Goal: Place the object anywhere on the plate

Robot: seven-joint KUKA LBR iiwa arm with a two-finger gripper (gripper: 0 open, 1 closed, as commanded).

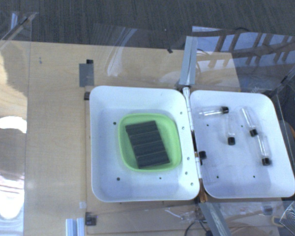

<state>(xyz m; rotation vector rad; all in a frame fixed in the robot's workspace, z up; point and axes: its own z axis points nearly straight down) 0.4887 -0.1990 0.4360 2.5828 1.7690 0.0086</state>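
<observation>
How wide the jaws stand, and whether they have hold of anything, cannot be told, so places here are reckoned from the right-hand side, where the arm reaches in. Nearest that side is the right bin [246, 178], which holds a scatter of small clear tubes with black caps: one lying crosswise near the far rim [214, 112], one slanted beside it [247, 120], one along the right wall [262, 149] and a short one [231, 133] between them, all apart from each other. Farther off, across the seam where the two bins meet, the left bin [101, 146] carries a green plate [124, 149]. A dark ribbed block [147, 144] lies flat in the middle of the plate, turned a little askew and wholly inside its rim. If that block is the object meant, the placing step looks done, and what remains is for the arm to keep clear without nudging it. If a tube is meant, the next move calls for a careful pinch on a thin, round, slippery thing that may roll, then a carry over the seam. No brand, label or writing can be read anywhere.
</observation>
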